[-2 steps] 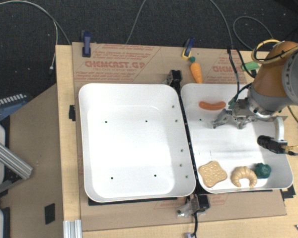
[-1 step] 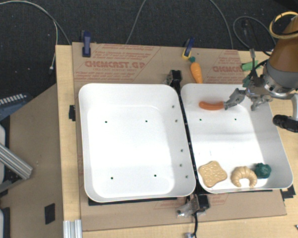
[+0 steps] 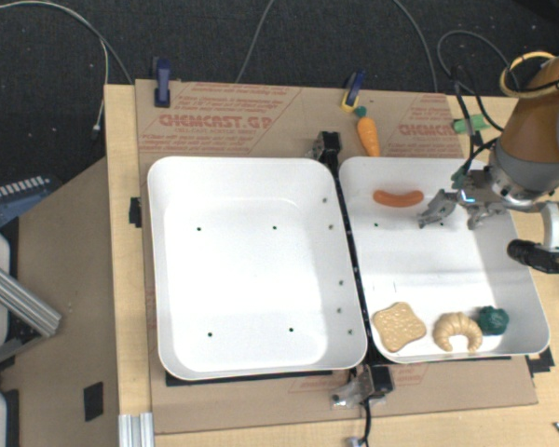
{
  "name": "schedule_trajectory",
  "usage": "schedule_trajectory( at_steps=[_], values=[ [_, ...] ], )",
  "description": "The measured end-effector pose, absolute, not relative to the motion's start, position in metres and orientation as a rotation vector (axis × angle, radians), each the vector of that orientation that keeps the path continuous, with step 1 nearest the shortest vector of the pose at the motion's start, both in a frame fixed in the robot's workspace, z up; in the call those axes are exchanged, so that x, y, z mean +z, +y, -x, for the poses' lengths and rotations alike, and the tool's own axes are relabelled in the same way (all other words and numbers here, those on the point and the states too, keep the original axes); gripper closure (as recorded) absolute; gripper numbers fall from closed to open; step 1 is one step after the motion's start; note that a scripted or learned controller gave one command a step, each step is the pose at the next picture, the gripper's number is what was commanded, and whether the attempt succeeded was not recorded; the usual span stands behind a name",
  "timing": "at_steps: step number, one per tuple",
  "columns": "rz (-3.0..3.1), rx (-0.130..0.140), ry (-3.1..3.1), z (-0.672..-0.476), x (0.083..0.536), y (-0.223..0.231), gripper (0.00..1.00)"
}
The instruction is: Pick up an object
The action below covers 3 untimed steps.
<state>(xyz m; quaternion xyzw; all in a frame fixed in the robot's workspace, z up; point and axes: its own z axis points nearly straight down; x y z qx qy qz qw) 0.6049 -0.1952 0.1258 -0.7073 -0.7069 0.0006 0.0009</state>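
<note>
Cardboard sheet (image 3: 224,119) under the bins carries red print reading "CHEMCAST GP" along its far strip, repeated partly at the far right where the arm covers it; smaller lines of print there too fine to read. Left bin (image 3: 168,250) and right bin (image 3: 512,277) sit side by side on the sheet, rims touching. Arm (image 3: 533,128) comes in from the right, its upper part cut off at the frame edge; wrist blocks the far right corner of the right bin. Gripper (image 3: 458,210) hangs over the far half of the right bin, fingers spread apart, nothing between them; whether the tips touch the bin floor is unclear. Sausage (image 3: 398,196) lies just left of the gripper, apart from the nearer fingertip. Toy carrot (image 3: 367,134) lies outside the bins on the cardboard, beside a blue-and-yellow clamp (image 3: 353,88). Along the near wall of the right bin: cracker (image 3: 398,326), croissant (image 3: 458,331), and a small dark green object (image 3: 492,320) touching the croissant, shape hard to make out. Blue clamp (image 3: 161,80) at the far left corner.
</note>
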Motion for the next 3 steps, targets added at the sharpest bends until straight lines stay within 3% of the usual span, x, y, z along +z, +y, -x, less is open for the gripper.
schedule_trajectory(
  at_steps=[1,2,3],
  values=[
    [2.221,0.003,-2.217,-0.573,0.083,-0.211,0.0],
    [2.223,-0.002,-2.223,-0.575,0.096,-0.21,1.0],
    [2.222,-0.001,-2.222,-0.575,0.095,-0.21,0.0]
  ],
)
